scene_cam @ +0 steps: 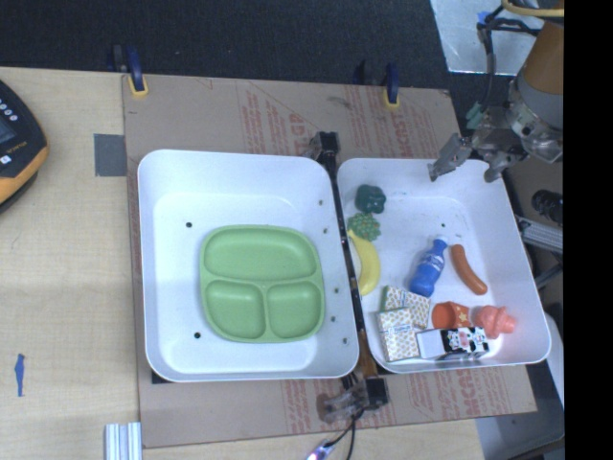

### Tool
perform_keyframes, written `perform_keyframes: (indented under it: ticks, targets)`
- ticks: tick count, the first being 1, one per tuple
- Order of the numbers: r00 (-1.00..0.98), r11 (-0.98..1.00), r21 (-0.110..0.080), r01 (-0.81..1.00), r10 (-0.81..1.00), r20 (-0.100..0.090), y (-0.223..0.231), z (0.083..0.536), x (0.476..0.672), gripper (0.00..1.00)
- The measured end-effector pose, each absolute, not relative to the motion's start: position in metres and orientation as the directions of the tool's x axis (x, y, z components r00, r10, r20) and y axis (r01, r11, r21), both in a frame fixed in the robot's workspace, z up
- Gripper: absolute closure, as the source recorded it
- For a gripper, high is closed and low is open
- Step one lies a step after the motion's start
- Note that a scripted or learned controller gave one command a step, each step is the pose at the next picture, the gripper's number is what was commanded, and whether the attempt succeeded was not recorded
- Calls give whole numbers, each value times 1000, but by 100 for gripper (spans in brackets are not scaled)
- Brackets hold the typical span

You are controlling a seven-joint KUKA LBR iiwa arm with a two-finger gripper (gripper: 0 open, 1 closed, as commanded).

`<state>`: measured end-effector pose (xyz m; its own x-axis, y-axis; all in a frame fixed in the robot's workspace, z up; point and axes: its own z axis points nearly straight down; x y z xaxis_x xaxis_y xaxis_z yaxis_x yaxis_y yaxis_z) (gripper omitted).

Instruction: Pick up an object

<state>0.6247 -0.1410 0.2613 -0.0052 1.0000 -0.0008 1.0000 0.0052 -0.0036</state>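
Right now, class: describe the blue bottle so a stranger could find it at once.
Look in the right-hand white bin. Near its middle lies the blue bottle, tilted, between the banana and the orange sausage. It is the bin's sole blue item.

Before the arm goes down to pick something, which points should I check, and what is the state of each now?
1. Gripper holds nothing: ok; jaws spread, nothing between them.
2. Gripper is above the right bin: ok, at its far edge.
3. Gripper is over a target: not ok; bare floor beneath, the nearest thing being the sausage.
4. Blue bottle stands apart from its neighbours: ok.
5. Banana is free to grasp: not ok; it lies along the left wall.
6. Gripper height above the bin: cannot tell.
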Motion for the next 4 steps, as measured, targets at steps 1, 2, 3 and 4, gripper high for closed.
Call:
perform_keyframes:
  ticks: [1, 2, 3, 4]
  targets:
    - [-3, 3, -5, 1000, 1000, -1, -207, 176, 523, 0]
    - [-5, 5, -5, 1000, 1000, 1, -211, 91, 528, 0]
    - [-9, 9, -6, 1000, 1000, -1, -213, 102, 528, 100]
    - [-7, 7, -2, 1000, 1000, 0, -129, 92, 576, 100]
